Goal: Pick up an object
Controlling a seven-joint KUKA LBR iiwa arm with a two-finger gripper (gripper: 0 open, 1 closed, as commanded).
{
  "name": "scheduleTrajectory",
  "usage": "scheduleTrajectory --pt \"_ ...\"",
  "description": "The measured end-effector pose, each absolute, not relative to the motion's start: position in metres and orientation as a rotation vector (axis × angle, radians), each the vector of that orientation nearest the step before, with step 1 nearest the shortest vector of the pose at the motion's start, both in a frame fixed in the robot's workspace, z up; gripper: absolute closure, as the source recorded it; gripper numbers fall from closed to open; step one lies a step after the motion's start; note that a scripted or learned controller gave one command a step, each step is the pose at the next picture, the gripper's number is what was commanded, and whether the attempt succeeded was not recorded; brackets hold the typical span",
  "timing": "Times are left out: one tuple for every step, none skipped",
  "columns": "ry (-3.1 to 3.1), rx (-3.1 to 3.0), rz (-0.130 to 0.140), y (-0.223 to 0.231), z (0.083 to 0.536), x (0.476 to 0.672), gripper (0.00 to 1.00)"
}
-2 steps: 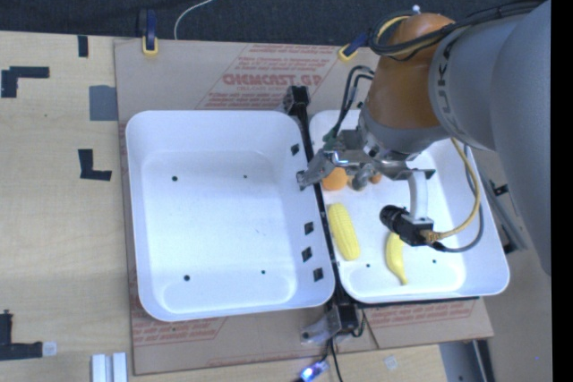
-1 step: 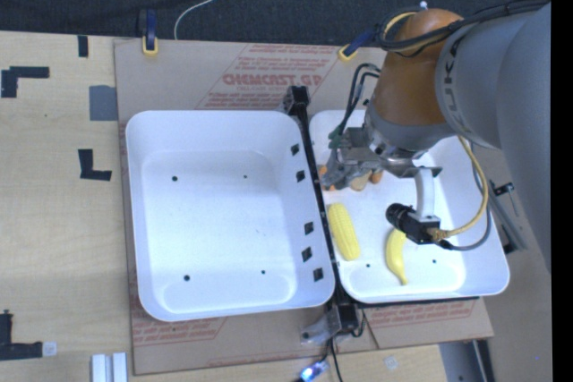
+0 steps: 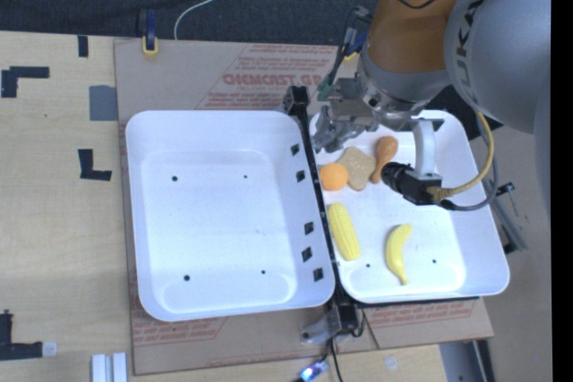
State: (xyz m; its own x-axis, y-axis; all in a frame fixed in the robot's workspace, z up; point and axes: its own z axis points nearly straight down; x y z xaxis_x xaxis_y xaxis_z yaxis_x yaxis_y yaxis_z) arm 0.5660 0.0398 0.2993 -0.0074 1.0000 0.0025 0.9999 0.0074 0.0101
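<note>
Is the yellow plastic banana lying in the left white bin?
No: the yellow plastic banana lies in the right white bin, beside the yellow plastic corn cob.

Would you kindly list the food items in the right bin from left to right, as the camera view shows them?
Orange → corn cob → bread slice → drumstick → banana.

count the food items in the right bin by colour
yellow: 2, corn and banana
orange: 1, round fruit
tan or brown: 2, bread slice and drumstick
total: 5
</note>
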Motion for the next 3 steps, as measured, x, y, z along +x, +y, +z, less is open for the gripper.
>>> scheduleTrajectory --pt "2.226 2.216 0.004 0.063 0.334 0.553 1.00" --pt "2.227 2.217 -0.004 0.061 0.341 0.553 1.00" --pt "2.225 2.212 0.012 0.093 0.430 0.529 1.00"
